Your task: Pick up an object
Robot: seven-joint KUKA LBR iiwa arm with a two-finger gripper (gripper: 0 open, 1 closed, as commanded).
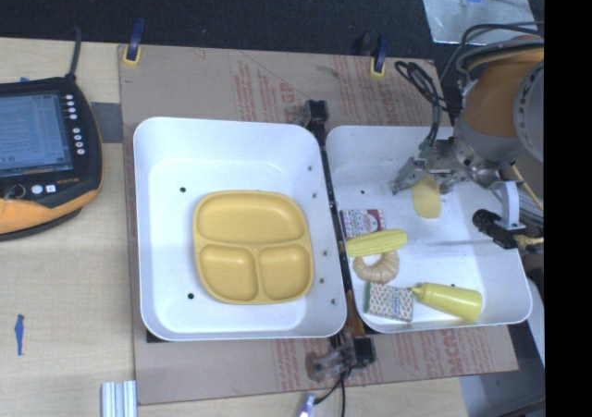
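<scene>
Yellow tray [252,247] in left bin [157,152]; corn [375,242] in right bin [361,149].

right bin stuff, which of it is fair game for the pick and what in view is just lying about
For the pick, in the right bin:
- pale yellow piece below the gripper
- corn cob
- ring-shaped pastry
- yellow bottle
- two small packets

Lying about:
- yellow divided tray in the left bin
- tablet pendant on the bench
</scene>
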